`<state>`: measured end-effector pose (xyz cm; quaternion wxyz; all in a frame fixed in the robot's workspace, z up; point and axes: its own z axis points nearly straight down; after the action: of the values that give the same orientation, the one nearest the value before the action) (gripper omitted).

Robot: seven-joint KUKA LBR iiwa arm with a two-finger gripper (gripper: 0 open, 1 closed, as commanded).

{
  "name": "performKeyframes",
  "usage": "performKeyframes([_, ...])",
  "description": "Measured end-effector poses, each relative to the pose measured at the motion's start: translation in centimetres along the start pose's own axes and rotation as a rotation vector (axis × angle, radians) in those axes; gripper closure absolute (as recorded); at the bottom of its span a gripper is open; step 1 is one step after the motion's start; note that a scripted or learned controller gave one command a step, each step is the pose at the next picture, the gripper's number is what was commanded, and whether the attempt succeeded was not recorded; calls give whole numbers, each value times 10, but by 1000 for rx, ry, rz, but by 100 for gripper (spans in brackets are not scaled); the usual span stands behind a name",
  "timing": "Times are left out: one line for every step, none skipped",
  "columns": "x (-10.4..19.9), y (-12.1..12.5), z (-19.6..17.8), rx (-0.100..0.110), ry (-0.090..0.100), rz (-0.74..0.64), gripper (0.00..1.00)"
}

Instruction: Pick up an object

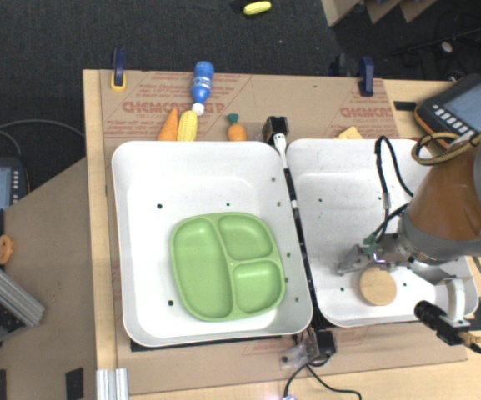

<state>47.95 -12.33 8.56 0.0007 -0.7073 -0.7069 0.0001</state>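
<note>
While the round wooden disc [378, 287] lies flat, the end effector [355, 262] beside it gapes.

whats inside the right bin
In the right bin lies a round tan wooden disc, with the tool reaching in just above it. The arm covers the bin's right part, so anything beneath it is hidden.

Right bin's [340, 182] far half lies open — near the tool [353, 262] only a wooden disc [378, 288].
</note>
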Motion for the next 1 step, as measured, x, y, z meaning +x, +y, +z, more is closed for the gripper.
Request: performKeyframes([0,0,0,0,0,0,0])
